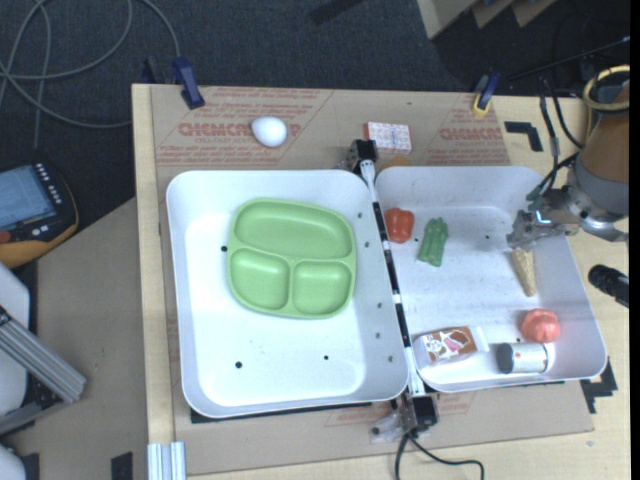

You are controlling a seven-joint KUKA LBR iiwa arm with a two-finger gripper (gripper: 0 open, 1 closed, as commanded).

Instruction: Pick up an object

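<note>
Gripper (527,230): we cannot tell its grasp state, at the right bin's (470,180) right edge above the tan cone (524,270); risk, we judge: striking the wall, cone skidding off.

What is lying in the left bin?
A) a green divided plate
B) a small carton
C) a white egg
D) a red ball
A: the green divided plate lies in the left bin; the red ball and carton are in the right bin, and the white egg sits on the board behind the bins.
</note>
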